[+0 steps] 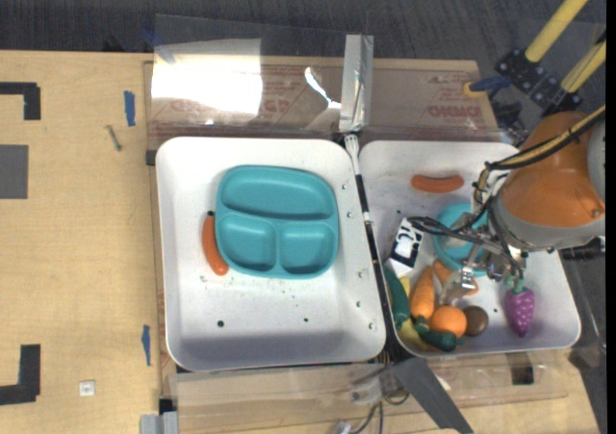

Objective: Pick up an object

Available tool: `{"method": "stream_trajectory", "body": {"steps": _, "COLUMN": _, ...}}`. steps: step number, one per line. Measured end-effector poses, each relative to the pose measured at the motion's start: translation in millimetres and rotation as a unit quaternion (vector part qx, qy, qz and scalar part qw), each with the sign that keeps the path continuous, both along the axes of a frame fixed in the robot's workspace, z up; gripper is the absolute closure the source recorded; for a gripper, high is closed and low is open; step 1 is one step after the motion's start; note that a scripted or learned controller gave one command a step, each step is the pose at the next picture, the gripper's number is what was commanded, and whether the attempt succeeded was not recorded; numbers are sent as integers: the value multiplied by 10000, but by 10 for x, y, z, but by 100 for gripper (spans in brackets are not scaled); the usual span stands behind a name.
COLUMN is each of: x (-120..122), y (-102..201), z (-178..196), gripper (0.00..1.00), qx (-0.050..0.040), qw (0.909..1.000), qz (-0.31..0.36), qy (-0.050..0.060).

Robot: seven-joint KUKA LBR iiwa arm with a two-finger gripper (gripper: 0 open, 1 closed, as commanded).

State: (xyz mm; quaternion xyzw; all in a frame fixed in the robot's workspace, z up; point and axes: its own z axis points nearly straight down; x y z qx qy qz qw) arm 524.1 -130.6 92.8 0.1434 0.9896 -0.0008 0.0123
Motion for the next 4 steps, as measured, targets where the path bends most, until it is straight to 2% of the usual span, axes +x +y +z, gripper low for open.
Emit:
{"method": "stream_trajectory", "body": {"steps": 1, "x": -367, "y": 193, "z": -1, "gripper": 0, "qx": 21, "qw": 9955, "qz": -944, "qy": -18}}
{"method": "stream_trajectory", "body": {"steps": 2, "x": 589, "y": 42, "z": 868, "gripper": 0, "qx": 38, "qw": 9932, "qz": -1164, "qy": 37}}
{"method": "stream_trajectory", "body": {"steps": 3, "x": 471, "y": 85, "z": -16, "gripper": 0, "qx": 15, "qw": 9935, "qz": -1138, "qy": 32}}
{"method": "stream_trajectory", "body": {"steps": 4, "x": 1175, "y": -4, "z": -15, "gripper": 0, "qx": 61, "qw": 9559, "qz": -2934, "qy": 86}}
